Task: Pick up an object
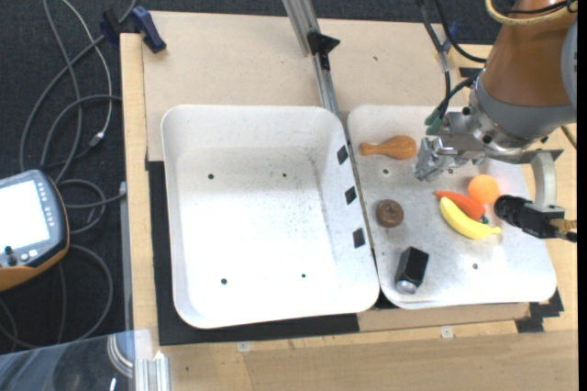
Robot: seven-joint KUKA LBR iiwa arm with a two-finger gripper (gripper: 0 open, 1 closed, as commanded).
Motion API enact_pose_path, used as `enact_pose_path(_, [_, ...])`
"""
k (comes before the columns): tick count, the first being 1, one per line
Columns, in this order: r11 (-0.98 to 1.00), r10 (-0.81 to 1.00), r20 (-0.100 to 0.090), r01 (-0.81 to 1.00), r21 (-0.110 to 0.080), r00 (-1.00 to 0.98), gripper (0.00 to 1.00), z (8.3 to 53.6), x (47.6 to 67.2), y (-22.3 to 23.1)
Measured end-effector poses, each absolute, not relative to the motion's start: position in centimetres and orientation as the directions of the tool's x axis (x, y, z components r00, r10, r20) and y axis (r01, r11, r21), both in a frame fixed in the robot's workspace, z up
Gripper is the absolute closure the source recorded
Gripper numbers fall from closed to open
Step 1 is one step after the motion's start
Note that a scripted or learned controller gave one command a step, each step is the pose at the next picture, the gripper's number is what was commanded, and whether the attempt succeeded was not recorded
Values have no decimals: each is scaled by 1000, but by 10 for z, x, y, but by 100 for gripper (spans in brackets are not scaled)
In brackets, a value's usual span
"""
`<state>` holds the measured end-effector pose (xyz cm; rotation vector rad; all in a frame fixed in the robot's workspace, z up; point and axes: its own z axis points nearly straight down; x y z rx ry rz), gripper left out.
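My metal two-finger gripper (431,167) hangs over the right shallow white plastic bin (514,284), just beside the tan drumstick-shaped toy (389,147); I cannot tell how it is set, nor whether it has anything. Below me lie a small orange ball (483,188), a slim orange carrot toy (459,202) and a curved yellow banana toy (469,221), all crowded together. A brown round lump (390,213) and a black rectangular block (411,269) sit nearer the left white bin (266,215). No lettering is readable.
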<state>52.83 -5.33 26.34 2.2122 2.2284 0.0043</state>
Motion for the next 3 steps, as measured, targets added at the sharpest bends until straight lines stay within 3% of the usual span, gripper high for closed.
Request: enact_pose_path(3, [5,1000,2,1000,2,-5,100,229,632,91])
